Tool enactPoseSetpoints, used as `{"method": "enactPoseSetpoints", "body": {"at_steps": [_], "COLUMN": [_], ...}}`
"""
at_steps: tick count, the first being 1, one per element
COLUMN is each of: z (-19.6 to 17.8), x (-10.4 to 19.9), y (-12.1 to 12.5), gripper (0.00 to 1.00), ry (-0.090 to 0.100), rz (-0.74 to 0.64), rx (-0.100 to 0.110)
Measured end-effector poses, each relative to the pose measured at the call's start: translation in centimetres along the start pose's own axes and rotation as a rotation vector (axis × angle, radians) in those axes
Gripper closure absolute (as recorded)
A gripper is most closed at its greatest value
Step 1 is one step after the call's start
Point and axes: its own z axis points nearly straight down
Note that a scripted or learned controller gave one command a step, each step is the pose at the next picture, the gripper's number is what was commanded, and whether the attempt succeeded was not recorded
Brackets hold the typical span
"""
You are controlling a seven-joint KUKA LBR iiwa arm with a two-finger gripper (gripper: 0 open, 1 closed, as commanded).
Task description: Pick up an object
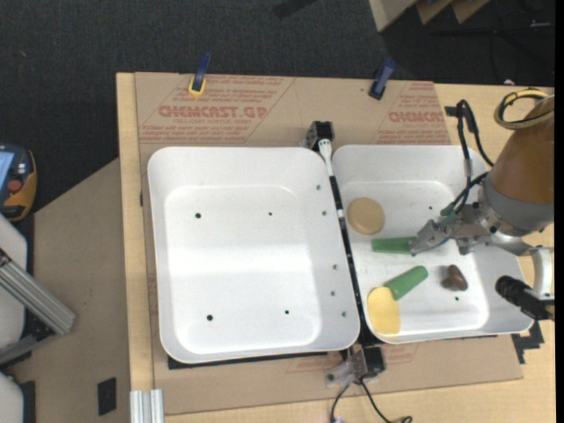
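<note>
In the right bin (pixel 414 167) lie a tan round disc (pixel 365 215), a flat green stick (pixel 391 246), a green cylinder (pixel 405 282) joined to a yellow piece (pixel 383 311), and a small brown lump (pixel 454 278). My gripper (pixel 434 235) hangs low over the bin's right half, at the right end of the green stick. Whether it touches the stick is hidden by the gripper body. The brown lump lies just below and to the right of the gripper.
The left bin (pixel 176 236) sits beside the right one, with a black hinge bar (pixel 337 208) between them. Cables (pixel 465 139) run along the right bin's far right rim. Both bins rest on a cardboard sheet (pixel 264 100).
</note>
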Motion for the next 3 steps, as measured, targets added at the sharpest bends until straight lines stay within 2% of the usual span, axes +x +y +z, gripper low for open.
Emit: {"method": "enactPoseSetpoints", "body": {"at_steps": [1, 2, 3], "z": [-4.1, 3.6, 5.2], "x": [0.4, 1.9, 5.0], "y": [2.2, -2.4, -0.6], "gripper": [0.00, 0.00, 0.00], "ry": [-0.003, 0.004, 0.002], "rz": [-0.008, -0.005, -0.009], "rx": [-0.015, 0.002, -0.006]}}
